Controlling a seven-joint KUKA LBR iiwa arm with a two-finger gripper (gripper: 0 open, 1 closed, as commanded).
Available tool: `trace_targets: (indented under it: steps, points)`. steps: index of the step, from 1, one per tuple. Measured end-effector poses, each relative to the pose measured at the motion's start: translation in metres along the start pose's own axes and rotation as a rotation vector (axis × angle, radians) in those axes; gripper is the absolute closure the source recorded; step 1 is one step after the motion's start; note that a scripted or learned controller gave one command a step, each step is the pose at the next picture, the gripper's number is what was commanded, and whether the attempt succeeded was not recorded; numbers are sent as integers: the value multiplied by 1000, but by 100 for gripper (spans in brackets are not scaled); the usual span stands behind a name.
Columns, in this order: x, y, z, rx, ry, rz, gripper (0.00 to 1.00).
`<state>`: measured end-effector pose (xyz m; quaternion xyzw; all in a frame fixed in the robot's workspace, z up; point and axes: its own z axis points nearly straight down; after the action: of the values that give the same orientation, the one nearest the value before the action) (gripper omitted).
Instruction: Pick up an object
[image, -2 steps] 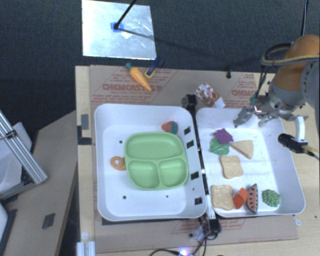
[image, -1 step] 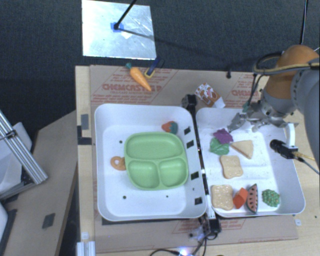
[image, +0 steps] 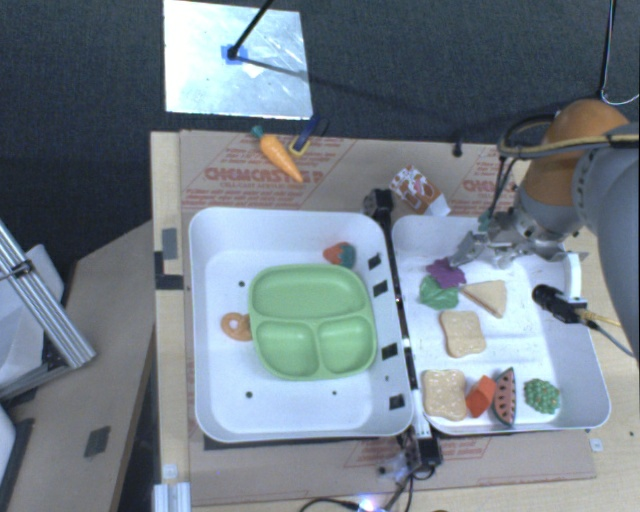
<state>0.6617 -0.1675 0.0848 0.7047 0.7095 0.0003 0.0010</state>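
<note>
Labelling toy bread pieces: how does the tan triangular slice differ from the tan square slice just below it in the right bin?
The tan triangular slice is wedge-shaped, the tan square slice a rounded square. The triangular slice lies nearer the gripper, beside a green leafy piece; the square slice sits lower, mid-bin. Both are pale tan, lying flat in the right bin.

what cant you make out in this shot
- Gripper: camera view, too small and blurred to read the fingers or any contact with the purple toy.
- Arm: cut off by the right edge.
- Packet behind the right bin: print too small to read.
</note>
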Motion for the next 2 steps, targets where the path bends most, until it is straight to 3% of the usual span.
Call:
trace_targets:
  steps: [1, 2]
  points:
    - [0, 2, -13, -5, -1, -2, 100]
    - [4, -2, -59, -3, 0, 2, 100]
